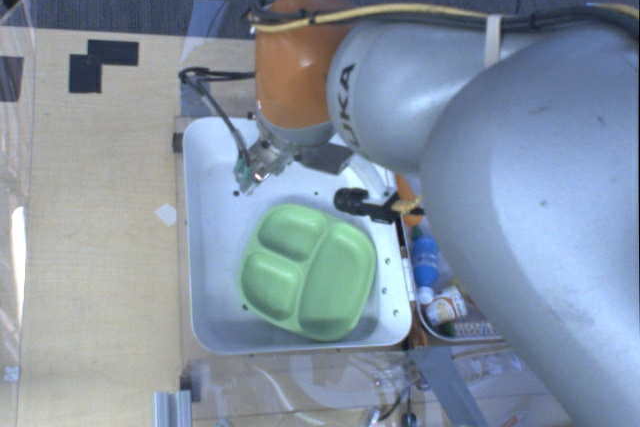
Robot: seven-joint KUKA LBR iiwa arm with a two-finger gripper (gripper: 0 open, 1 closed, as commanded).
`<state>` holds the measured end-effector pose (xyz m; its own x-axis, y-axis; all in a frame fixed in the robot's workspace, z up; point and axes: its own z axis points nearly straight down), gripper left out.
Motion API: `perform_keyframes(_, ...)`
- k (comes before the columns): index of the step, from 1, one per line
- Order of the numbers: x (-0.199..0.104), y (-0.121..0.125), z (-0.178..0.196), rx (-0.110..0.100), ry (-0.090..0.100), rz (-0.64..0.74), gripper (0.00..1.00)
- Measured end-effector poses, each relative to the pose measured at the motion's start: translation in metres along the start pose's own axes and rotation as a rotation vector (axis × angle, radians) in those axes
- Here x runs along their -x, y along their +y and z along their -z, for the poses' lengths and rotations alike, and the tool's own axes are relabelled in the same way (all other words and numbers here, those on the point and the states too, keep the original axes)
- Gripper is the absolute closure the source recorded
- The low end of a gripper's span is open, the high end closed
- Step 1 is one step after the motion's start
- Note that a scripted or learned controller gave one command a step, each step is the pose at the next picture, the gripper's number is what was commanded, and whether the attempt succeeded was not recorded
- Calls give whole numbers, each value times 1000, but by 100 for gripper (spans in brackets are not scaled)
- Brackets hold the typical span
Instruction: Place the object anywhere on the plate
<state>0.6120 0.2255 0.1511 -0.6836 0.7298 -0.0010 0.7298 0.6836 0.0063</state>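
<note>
Two white bins sit side by side on my bench, and the arm covers most of the right bin. The left bin holds the green plate, a three-compartment tray lying flat and turned a little askew, in the lower half of the bin and close to its front wall. The gripper hangs below the orange band, over the upper left part of the left bin, apart from the plate's upper left corner. From this angle I cannot tell whether the claw is spread or pressed together, nor whether it carries anything. A black thing with a rounded end sits just above the plate's upper right corner, near the wall between the bins. In the visible sliver of the right bin I see a blue bottle and, nearer the front, a small white-and-red container. Which of these is the object to be placed, I cannot tell.
</note>
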Motion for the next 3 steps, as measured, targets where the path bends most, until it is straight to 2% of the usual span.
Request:
perform_keyframes(1,44,-7,142,3,-4,-107,100)
perform_keyframes(2,-11,-19,77,-2,0,158,100)
perform_keyframes(3,-49,-58,34,-1,0,208,100)
